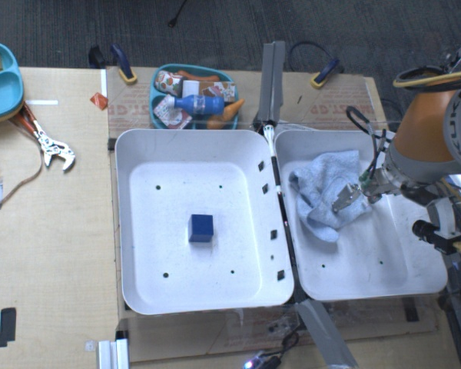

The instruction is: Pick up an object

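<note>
A small blue cube (201, 227), hard-edged and matte, sits alone near the middle of the left white bin (138, 175), a smooth shallow tray with rounded corners, well to the left of the jaws. In the right bin (384, 271), a soft pale-blue cloth (323, 191) lies crumpled in loose folds, its bulk just left of the jaws and its right edge touching them. The metallic gripper (347, 199) presses down at that edge of the cloth; whether the jaws are parted or clenched cannot be told, since folds and fingers blend together. To the right of the jaws rises the arm (426, 133), grey with an orange band.
</note>
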Robot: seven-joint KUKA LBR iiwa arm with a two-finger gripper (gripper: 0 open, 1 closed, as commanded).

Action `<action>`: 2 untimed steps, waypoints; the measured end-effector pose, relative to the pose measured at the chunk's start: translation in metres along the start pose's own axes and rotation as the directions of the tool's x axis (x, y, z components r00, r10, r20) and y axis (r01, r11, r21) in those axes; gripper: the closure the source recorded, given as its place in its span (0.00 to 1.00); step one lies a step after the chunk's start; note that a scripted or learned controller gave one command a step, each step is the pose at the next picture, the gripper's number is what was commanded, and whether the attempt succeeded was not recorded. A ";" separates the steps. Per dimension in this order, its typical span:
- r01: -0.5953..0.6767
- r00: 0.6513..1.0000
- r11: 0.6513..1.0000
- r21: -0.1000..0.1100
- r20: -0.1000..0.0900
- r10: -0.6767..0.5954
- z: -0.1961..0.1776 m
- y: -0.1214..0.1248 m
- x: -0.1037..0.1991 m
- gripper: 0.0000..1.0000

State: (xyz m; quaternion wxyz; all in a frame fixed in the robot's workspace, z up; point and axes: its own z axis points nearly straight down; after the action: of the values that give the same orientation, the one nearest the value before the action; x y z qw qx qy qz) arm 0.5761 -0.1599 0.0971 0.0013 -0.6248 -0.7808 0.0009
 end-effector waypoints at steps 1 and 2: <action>0.055 0.998 0.998 -0.002 0.002 -0.055 0.006 0.088 0.012 0.00; 0.169 0.986 0.986 -0.002 0.002 -0.169 -0.007 0.070 -0.011 0.00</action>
State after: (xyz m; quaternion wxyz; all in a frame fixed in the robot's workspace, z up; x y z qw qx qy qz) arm 0.6471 -0.1548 0.1038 0.0001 -0.5564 -0.8309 0.0006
